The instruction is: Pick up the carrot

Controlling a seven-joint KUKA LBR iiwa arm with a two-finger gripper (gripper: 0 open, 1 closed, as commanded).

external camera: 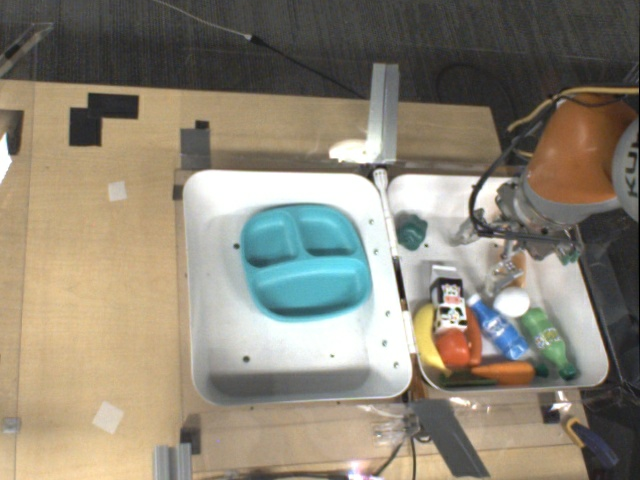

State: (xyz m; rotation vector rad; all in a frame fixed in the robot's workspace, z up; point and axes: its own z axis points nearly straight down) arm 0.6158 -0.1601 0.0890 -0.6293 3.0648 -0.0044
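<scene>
An orange carrot (503, 373) lies at the right bin's (592, 313) near edge. The hand (508, 264) hovers above, grip state unclear.

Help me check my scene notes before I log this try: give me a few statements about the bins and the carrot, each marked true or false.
1. The carrot lies at the near edge of the right bin. True.
2. The teal tray sits in the right bin. False: it sits in the left bin.
3. The carrot is between the fingers. False: it lies in the bin, apart from the gripper, which is above the bin's far half.
4. A green bottle lies near the carrot. True.
5. The banana is in the left bin. False: it lies in the right bin, by its left wall.
</scene>
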